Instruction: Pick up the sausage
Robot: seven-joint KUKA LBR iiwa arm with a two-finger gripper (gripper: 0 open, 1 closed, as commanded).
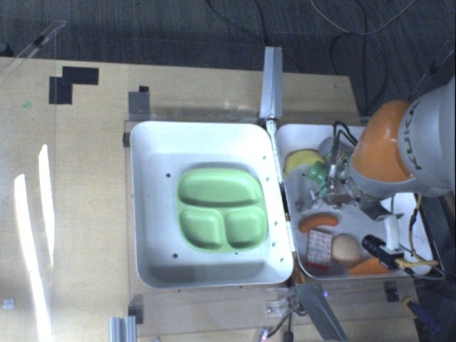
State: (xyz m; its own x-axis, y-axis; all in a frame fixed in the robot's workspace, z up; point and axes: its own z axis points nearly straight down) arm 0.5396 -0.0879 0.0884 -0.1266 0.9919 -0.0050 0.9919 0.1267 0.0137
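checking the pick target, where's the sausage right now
In the camera view the sausage lies in the right bin, near its left wall, just below the claw and above the red packet.

Right bin [299,140]: 3 o'clock half under arm [427,148], that wall hidden. Arm cut off by frame's 3 o'clock edge. Yellow fruit [299,161] at bin's 11 o'clock (lemon or banana, cannot tell): its 4 o'clock side covered by gripper [324,184]. Orange thing [365,267] at bin's 5 o'clock: only part shows, kind unclear. Red-and-white packet [319,248] at 7 o'clock: print too small to read.
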